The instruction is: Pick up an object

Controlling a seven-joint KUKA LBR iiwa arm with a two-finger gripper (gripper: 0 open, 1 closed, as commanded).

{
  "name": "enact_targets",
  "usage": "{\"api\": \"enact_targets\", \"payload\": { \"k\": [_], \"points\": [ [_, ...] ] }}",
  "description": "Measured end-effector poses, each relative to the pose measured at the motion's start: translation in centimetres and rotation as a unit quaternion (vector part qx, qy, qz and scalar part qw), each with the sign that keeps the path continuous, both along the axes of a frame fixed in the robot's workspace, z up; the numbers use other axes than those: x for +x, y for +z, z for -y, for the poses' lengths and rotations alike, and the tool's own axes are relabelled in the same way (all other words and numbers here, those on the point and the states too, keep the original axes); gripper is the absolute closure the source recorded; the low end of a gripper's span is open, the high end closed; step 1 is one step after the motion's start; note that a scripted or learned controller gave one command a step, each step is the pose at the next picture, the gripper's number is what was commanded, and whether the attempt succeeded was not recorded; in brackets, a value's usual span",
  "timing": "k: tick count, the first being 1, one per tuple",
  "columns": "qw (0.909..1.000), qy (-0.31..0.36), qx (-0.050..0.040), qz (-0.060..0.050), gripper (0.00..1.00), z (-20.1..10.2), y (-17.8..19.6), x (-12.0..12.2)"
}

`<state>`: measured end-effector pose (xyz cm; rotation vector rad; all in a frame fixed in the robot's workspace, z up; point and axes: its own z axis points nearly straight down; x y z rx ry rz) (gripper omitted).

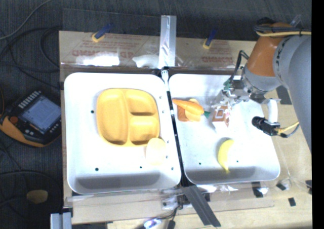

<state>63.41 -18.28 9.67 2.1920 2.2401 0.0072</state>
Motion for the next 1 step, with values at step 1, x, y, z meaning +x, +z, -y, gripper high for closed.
{"api": "enact_targets", "payload": {
  "k": [1],
  "points": [
    [0.9965, -0.083, 0.0006, -0.008, 1.00, -7.92, 10.41, 2.72]
  ]
}}
